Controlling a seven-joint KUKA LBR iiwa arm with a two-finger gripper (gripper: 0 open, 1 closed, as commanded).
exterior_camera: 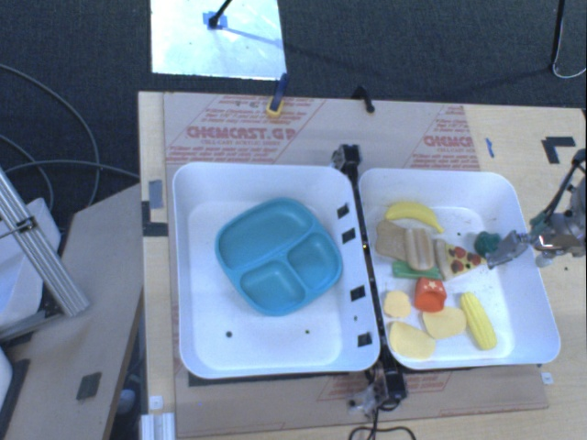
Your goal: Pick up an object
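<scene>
2 white bins sit on the table; the right bin [523, 236] holds toy food, likely light, stiff, slippery plastic. The corn cob [478, 320], near its front edge and clear of neighbours, suits a grip across its middle. Whether the end effector [503, 250] is wide or narrow, I cannot tell.

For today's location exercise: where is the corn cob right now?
The corn cob lies in the right bin, near its front right corner, just right of a yellow slice and the tomato.

toy food [431, 282] crowds right bin [523, 211]; edges open.
</scene>
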